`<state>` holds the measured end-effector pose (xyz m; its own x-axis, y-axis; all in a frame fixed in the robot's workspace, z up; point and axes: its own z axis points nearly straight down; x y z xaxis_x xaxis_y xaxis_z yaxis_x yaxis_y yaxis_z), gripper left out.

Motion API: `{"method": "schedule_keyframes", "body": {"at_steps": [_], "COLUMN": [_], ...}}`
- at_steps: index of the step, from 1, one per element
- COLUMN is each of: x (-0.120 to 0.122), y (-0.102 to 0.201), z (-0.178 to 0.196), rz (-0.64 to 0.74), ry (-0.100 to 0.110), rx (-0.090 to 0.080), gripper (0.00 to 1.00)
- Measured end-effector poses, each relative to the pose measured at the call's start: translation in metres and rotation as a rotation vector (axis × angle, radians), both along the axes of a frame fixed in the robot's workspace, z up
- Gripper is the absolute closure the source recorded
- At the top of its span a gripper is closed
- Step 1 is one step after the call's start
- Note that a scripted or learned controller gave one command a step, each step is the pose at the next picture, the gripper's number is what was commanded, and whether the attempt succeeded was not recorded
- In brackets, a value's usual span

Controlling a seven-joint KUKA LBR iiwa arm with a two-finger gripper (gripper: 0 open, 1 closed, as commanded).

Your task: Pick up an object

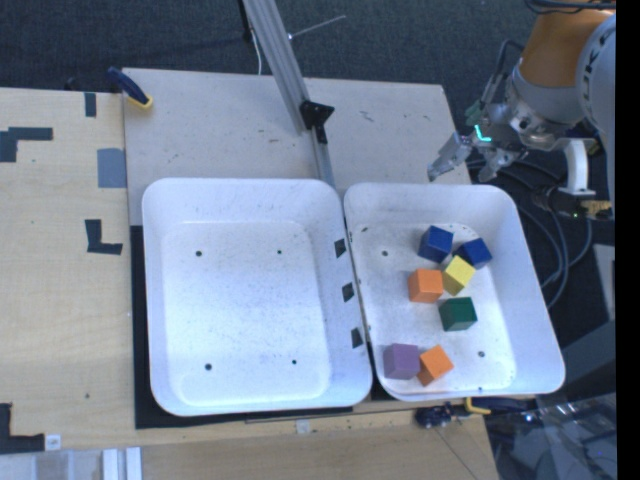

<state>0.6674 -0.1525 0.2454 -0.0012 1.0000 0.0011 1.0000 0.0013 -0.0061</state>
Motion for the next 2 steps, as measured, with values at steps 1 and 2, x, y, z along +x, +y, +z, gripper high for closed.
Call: {"method": "schedule_keyframes", "body": {"at_steps": [1,2], "x": [0.001,0.000], "y": [0.000,0.002], "z": [0.003,-0.041], "rz": [0.001,0.001], "ry": [-0.004,-0.001], "rx": [-0.002,-0.002], "gripper": [0.00,0.00]}}
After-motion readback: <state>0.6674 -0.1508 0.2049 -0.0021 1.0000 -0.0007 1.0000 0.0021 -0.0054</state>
